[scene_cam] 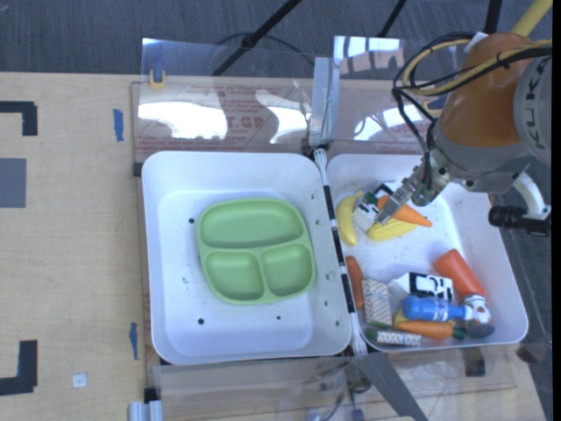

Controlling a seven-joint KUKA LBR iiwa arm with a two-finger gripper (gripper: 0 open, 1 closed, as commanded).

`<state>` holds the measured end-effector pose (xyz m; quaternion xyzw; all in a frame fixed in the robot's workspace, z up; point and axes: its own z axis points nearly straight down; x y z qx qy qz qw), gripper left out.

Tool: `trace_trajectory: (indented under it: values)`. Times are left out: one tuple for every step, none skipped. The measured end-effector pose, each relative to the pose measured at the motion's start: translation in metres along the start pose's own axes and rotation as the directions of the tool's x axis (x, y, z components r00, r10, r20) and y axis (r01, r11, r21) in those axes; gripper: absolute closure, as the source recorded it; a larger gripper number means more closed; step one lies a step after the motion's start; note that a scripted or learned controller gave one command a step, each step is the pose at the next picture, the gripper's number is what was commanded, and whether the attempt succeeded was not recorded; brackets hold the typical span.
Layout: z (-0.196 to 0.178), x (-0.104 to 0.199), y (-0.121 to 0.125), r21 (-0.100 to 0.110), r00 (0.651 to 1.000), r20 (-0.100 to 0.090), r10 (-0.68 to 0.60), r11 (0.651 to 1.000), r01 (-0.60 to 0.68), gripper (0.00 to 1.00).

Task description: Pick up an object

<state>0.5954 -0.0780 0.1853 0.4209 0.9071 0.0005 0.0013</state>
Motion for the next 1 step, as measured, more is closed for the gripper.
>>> trace_trajectory:
  values:
    - [0.0005,0.0111,-0.0215,0.004,0.975,-0.003,0.223,0.975,-0.223,1.00]
